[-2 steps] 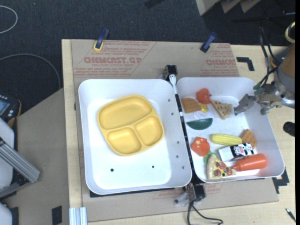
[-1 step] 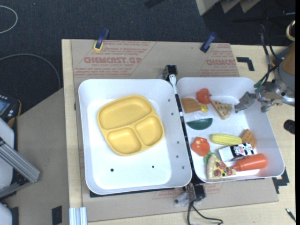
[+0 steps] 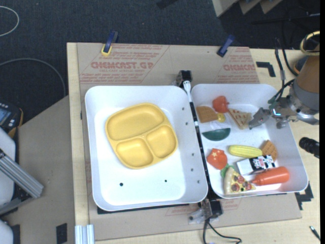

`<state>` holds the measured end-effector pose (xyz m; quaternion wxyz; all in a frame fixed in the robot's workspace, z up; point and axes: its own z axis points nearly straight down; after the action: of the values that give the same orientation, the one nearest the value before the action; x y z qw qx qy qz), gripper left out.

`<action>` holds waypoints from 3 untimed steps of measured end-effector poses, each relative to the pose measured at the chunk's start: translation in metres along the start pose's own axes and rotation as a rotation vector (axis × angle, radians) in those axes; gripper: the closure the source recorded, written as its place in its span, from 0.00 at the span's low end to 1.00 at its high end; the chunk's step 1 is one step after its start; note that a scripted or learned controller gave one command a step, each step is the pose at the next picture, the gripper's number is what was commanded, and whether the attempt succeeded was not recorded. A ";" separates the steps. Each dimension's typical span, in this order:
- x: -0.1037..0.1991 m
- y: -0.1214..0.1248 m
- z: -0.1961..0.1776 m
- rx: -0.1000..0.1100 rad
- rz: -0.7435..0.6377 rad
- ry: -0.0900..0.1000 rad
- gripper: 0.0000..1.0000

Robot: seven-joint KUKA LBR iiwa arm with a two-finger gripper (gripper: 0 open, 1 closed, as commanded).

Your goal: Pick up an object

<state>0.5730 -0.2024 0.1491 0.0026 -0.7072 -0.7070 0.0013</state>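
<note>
The right bin (image 3: 297, 151) holds several toy foods: a red pepper (image 3: 220, 104), a brown bread piece (image 3: 205, 114), a tan cracker wedge (image 3: 239, 118), a dark green slice (image 3: 217, 133), a corn cob (image 3: 245, 150), a red tomato (image 3: 217, 158), a pizza slice (image 3: 234, 181), a black-and-white carton (image 3: 256, 164) and an orange-red carrot (image 3: 270, 176). My gripper (image 3: 267, 122) hangs over the bin's upper right part, just right of the cracker wedge. It is open, with nothing between its fingers.
The left bin (image 3: 101, 187) carries a yellow divided plate (image 3: 141, 135). A small brown cookie (image 3: 268, 149) lies right of the corn. Clamps join the two bins at the middle, far (image 3: 184, 78) and near (image 3: 210, 207). The arm comes in from the right edge.
</note>
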 end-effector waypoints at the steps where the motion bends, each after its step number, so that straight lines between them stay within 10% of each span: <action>1: -0.009 -0.002 0.049 0.000 0.001 0.000 0.00; 2: -0.008 -0.003 0.065 -0.002 0.000 0.000 0.00; 3: -0.009 -0.002 0.053 -0.006 0.000 -0.002 1.00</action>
<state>0.5711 -0.2109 0.0957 -0.0002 -0.7070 -0.7072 -0.0002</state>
